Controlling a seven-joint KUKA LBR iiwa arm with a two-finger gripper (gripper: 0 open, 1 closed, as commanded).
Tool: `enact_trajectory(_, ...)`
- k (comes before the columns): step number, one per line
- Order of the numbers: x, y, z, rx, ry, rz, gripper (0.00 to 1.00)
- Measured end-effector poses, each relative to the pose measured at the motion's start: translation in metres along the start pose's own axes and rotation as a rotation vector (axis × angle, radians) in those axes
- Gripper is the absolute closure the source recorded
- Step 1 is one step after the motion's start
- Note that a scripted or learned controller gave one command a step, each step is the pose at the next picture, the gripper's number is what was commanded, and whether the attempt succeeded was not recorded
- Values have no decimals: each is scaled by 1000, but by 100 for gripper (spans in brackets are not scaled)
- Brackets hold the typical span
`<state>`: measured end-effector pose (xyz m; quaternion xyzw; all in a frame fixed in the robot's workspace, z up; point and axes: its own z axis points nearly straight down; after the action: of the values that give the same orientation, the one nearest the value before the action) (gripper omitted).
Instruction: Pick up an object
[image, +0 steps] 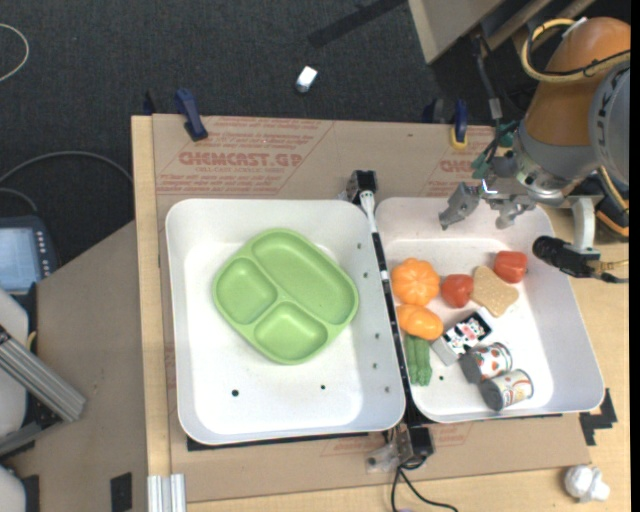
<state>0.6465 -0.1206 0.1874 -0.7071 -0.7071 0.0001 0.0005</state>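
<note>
A: What sits in the left bin?
B: A green divided plate with 3 compartments, lying tilted near the middle.
A: And the right bin?
B: Along its left wall there's an orange pumpkin, a smaller orange fruit just below it, then a green pepper lower down. Next comes a red tomato, touching a tan toast slice, with a red pepper just beside the toast's upper corner. Lower lie a black-and-white carton and 2 small cans.
A: Where's the gripper?
B: Above the right bin's far edge, fingers spread wide with nothing between them, well apart from the toys
</note>
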Motion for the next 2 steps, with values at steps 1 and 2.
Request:
enact_trajectory(1, 25, -2, 109, 8, 2, -2, 0)
enact_trajectory(2, 54, -68, -4, -4, 1, -2, 0)
